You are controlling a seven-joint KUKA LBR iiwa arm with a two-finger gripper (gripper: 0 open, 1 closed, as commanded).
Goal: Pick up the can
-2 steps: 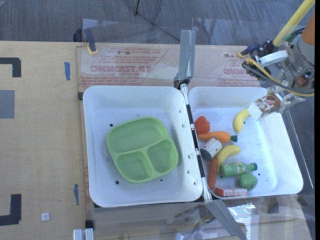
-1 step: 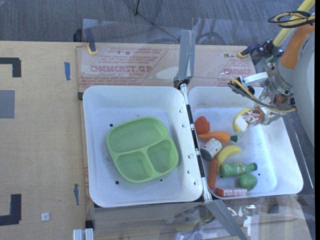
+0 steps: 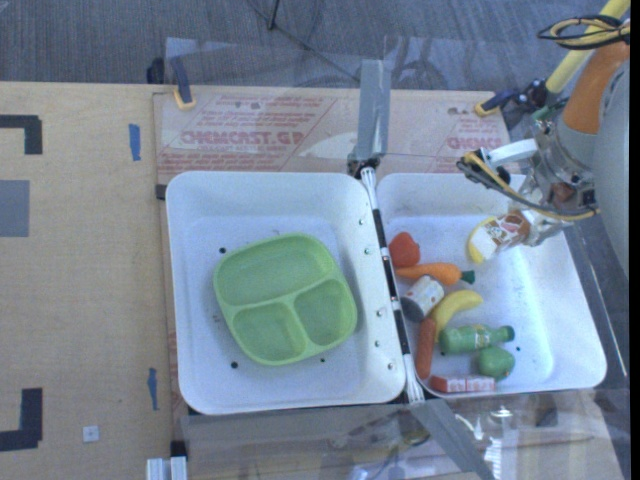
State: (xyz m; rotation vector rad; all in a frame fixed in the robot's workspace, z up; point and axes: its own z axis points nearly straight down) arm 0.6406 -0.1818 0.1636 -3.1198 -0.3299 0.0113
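Nearest you, the right bin [image 3: 585, 338] has a little heap of toy food along its left side: one green bottle [image 3: 475, 339] lying flat, one green lump [image 3: 495, 362] just beside it, one red-and-white bar [image 3: 462, 383] at the front rim, one banana [image 3: 452, 306], two carrots [image 3: 437, 272] and one red piece [image 3: 404, 249]. The left bin [image 3: 190, 268] carries one green three-compartment plate [image 3: 285, 297]. Farther back, the can [image 3: 497, 235] sits tilted on its side near the right bin's back wall, with the gripper [image 3: 540, 218] right on it. You can't really tell whether the fingers are pinching it or just spread around it, too cluttered there.
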